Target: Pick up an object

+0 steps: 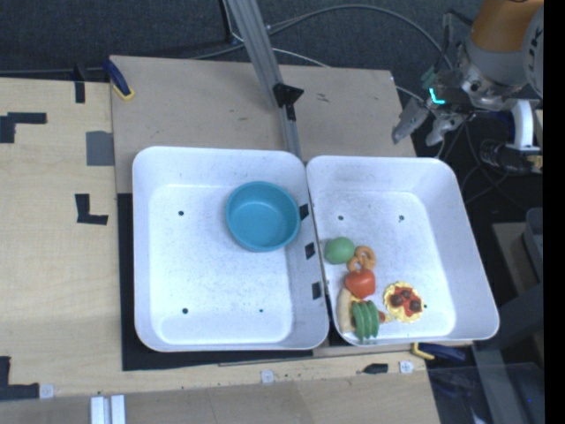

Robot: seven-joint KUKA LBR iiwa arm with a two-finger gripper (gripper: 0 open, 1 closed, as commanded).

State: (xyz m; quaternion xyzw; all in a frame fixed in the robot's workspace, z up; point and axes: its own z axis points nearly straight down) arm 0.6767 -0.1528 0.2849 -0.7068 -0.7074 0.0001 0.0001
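- The tool hangs above the desk, just past the far right corner of the right bin, outside both bins.
- Its two fingers point down and stand apart, released, with nothing between them.
- A small teal light glows on the wrist just above the fingers; the orange band sits higher on the arm.
- The left bin carries one thing: a blue bowl, upright, in its far right part, near the wall shared with the right bin.
- The right bin has a small cluster of toy foods in its near left part, well apart from the tool.
- In that cluster: a green round piece lies farthest from the near edge, a pretzel-like ring touches it on the right, and a red piece sits just below them.
- A green ribbed piece lies nearest the front wall, beside a pale piece on its left.
- A yellow disc with red spots lies just right of the cluster.
- A grey pole slants across the desk to the gap between the bins.
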